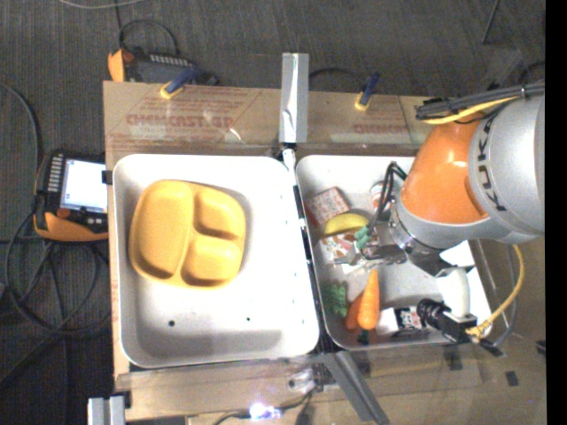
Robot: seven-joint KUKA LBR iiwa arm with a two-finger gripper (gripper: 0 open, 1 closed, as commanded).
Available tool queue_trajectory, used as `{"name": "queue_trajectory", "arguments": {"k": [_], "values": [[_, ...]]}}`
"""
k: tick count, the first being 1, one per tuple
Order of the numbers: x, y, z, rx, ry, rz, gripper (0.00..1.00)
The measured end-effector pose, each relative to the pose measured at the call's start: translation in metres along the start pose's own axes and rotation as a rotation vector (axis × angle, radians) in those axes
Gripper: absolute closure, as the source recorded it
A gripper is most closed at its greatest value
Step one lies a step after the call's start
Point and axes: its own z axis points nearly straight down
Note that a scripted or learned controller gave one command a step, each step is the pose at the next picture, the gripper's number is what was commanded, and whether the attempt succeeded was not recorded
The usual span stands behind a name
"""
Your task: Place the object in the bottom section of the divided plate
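A yellow divided plate (188, 233) lies in the left bin (213, 326), toward its upper left, with one long section on the left and two smaller ones on the right. My gripper (370, 244) hangs low over the right bin (461, 339), in among the toys. Just left of it is a yellow banana-like toy (344, 225). An orange carrot (366, 303) lies just below it, pointing up toward the gripper. The wrist hides what is directly beneath the gripper.
The right bin also holds a pink printed box (327, 204), a red-and-white packet (337, 248), a green toy (336, 298) and a small black-and-white item (409, 319). The arm's orange band (447, 171) covers the bin's right half. A handheld screen (78, 189) sits left of the bench.
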Motion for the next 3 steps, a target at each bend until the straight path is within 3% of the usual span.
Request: {"name": "queue_trajectory", "arguments": {"k": [1,2,3], "values": [[0.113,0.028,-0.017,0.001,-0.004,-0.005,1.0],[0.089,0.023,0.0,0.001,-0.008,-0.095,1.0],[0.139,0.075,0.001,0.002,-0.005,-0.198,1.0]]}}
